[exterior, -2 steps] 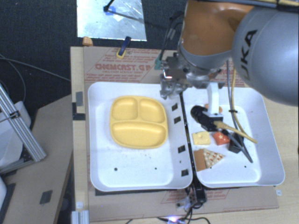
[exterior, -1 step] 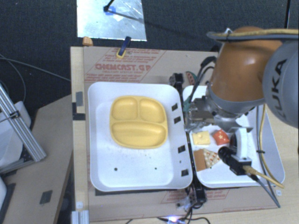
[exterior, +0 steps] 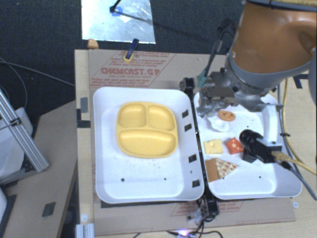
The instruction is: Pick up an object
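Yellow plate (exterior: 147,130), moulded in three compartments, lies flat in the middle of the left bin (exterior: 106,182). Small dark specks on the bin floor below it.

Right bin (exterior: 257,182) holds the loose pieces, all in its left half:
- orange round disc (exterior: 227,115), nearest the top
- white piece (exterior: 219,126) just below the disc, touching or nearly so; shape hard to make out
- yellow square (exterior: 214,146) at mid-bin, with a red block (exterior: 234,145) just beside it on the right
- pizza slice (exterior: 225,167) lowest, its left edge lying against a brown slab (exterior: 212,170) by the bin's left wall

Arm (exterior: 272,29), orange band large in the upper right, reaches down over the right bin's upper part. Gripper (exterior: 212,103) sits low at the bin's upper left corner, just above and left of the orange disc. Open or closed: cannot tell, metal parts too cluttered. Nothing seen in its grasp.

Both bins rest on a printed cardboard sheet (exterior: 138,71). A blue and yellow clip-like item (exterior: 131,50) lies at the sheet's top edge, and a silver foil square (exterior: 119,14) lies beyond it on dark flooring.
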